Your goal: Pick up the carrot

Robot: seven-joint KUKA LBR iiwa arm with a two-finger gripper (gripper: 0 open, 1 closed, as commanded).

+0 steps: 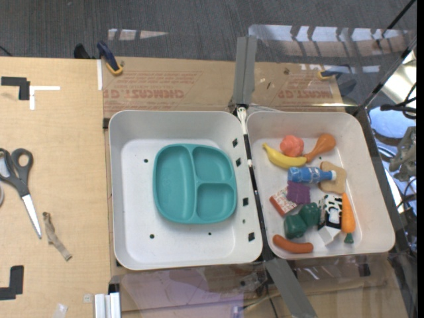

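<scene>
The carrot (347, 216), orange with a small green top at its near end, lies along the right side of the right bin (371, 177). It rests beside a black and white toy (332, 212) and near the bin's right wall.
The right bin also holds a banana (283, 157), a red-orange ball (291, 144), a chicken drumstick (320, 146), a blue bottle (309, 175), a purple block (299, 193), a green vegetable (301, 220) and a sausage (292, 245). A teal divided plate (195, 183) sits in the left bin (126, 197). Scissors (22, 184) lie on the bench at left.
</scene>
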